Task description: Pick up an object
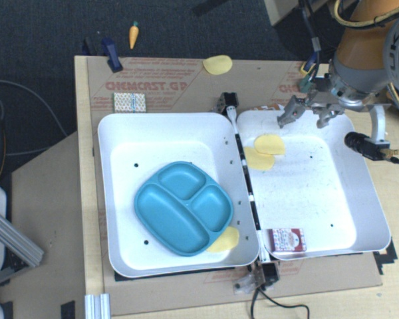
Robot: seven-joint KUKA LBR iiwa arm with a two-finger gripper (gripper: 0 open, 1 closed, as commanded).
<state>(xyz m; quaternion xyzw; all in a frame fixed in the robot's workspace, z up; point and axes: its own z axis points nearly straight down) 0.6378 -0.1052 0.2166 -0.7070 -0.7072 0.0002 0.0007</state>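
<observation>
Camera view from above puts the grey two-finger gripper over the far edge of the right white bin with its fingers spread apart and nothing between them, and the nearest thing for us to pick is the pair of thin yellow chip-like discs overlapping near that bin's left wall. We judge them light, flat, stiff and brittle, best pinched across a raised edge. We count two bins, one blue three-compartment plastic tray, four yellow discs in all, one small red-and-white packet
</observation>
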